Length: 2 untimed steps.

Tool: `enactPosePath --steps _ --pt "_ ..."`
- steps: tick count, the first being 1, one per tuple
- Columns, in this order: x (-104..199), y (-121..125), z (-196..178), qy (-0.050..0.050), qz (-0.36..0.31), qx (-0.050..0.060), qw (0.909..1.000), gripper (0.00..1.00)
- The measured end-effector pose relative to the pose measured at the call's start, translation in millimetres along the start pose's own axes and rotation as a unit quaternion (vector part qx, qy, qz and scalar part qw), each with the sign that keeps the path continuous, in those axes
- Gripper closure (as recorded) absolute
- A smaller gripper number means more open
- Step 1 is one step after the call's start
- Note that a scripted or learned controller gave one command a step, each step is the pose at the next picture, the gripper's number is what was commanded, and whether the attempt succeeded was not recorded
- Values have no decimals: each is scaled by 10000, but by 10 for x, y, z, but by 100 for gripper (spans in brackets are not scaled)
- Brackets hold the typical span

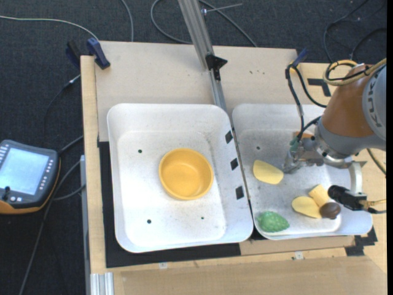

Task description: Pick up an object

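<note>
Two shallow white bins sit side by side on a pale wooden bench, seen from above at a slant. The left bin (129,183) holds a yellow bowl (186,174), upright, near its middle. The right bin (270,121) holds several small things. A pale yellow rounded piece (268,172) lies toward that bin's left side. Near the front edge rests a green lumpy object (272,221). To its right lie a second yellow piece (306,206), a small yellow block (319,194) and a dark brown round thing (330,210), all clustered close together.

The grey arm with its orange band (347,109) reaches in from the right and bends down over the right bin. Its gripper (293,162) hangs low, just beside the pale yellow rounded piece, at that piece's right. Whether the pincer is spread or closed I cannot tell from here, and nothing shows between its tips. A handheld control pendant (24,176) lies on the dark floor at far left.
</note>
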<state>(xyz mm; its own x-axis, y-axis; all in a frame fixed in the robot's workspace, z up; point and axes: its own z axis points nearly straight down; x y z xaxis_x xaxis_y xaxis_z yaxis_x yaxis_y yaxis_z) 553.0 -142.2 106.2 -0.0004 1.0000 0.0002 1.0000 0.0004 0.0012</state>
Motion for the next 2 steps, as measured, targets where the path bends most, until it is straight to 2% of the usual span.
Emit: enactPosePath --steps 2 --pt "-5 74 -872 -4 -2 -16 10000 100"
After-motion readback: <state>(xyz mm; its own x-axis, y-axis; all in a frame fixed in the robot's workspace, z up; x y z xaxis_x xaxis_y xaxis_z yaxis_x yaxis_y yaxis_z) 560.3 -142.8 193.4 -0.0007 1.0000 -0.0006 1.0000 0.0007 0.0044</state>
